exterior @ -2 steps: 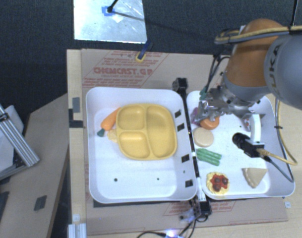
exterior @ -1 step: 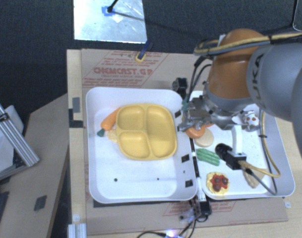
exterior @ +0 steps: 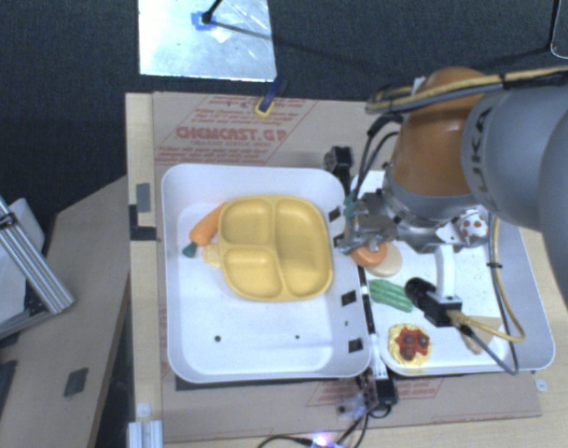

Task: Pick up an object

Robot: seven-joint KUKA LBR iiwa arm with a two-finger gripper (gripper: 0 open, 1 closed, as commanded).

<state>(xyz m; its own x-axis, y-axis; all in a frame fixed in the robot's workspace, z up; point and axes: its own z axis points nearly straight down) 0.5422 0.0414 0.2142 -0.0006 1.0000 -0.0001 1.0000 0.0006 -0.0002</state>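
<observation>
We look down on a pale wooden worktop (exterior: pixel 88 250) spread with a brown cardboard sheet (exterior: pixel 232 129) printed in red letters. Behind it lies dark carpeted floor (exterior: pixel 60 35), where a shiny metal plate (exterior: pixel 204 26) catches the light. At the left edge, slanted aluminium rails (exterior: pixel 22 250) cross the worktop's corner.

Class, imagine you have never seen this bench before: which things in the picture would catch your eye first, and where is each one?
First comes the big yellow divided plate, lying in the left bin with a toy carrot tucked against its left edge. Next is the grey arm with its orange band, reaching in from the right over the right bin. Its gripper sits low by an orange-topped piece near the divide.
</observation>
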